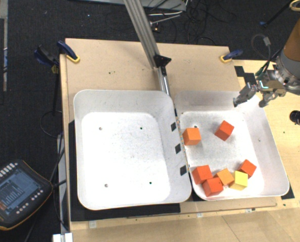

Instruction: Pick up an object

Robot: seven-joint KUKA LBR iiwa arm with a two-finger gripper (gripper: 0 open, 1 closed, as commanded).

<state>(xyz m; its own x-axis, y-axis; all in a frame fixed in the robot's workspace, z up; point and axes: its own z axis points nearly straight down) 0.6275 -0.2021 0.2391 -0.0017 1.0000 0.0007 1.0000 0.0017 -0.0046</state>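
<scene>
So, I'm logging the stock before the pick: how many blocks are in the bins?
7, all in the right bin: orange block near the divider, red block beside it, and a front cluster of red, red, orange, yellow and red-orange. None looks hidden.

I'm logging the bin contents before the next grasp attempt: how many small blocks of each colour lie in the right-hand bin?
Red-orange blocks: 4
Lighter orange blocks: 2
Yellow block: 1
Total: 7, all in the right white bin.
</scene>
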